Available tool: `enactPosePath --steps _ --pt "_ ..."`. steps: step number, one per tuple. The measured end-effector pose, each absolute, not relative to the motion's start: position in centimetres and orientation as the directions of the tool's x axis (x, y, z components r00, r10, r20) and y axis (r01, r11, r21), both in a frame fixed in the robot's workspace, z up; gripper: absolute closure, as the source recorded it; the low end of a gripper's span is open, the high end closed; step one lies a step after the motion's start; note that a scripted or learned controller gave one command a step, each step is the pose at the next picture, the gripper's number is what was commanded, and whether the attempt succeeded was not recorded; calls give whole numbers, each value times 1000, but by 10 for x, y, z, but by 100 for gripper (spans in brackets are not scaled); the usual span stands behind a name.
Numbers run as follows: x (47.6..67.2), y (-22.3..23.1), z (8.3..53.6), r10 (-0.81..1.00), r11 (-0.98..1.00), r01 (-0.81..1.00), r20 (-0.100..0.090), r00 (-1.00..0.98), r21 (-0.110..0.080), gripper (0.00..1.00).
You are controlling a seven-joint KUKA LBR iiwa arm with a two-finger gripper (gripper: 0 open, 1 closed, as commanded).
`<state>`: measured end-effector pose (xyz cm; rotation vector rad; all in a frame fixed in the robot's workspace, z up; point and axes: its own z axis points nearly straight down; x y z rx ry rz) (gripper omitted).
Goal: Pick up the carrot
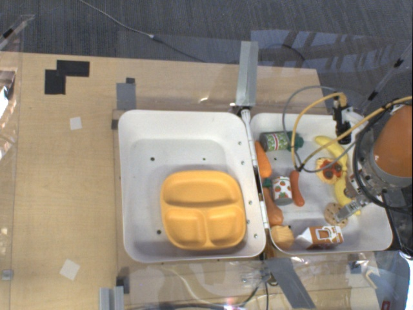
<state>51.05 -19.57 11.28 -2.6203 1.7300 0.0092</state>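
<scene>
Wooden bench (64, 173) with two white bins, yellow tray (202, 208) in left bin (135, 173), carrot (263, 162) by right bin's (374, 234) left wall, gripper (352, 202) above banana (332, 150), grip state unclear

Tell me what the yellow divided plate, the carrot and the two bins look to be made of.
Yellow divided plate: likely molded plastic, matte with soft sheen, rounded compartment ridges.
Carrot: probably toy plastic, uniformly orange and smooth.
Left bin and right bin: apparently thin white plastic or enamelled metal, smooth with rounded corners; can't tell which.
</scene>
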Motion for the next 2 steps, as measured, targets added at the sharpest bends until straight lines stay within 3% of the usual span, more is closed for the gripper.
enactPosePath --steps 1,2 --pt "560 -178 243 -828 -561 -828 9 561 -11 100" --pt "487 -175 136 -894 -449 -894 -3 449 -1 100"
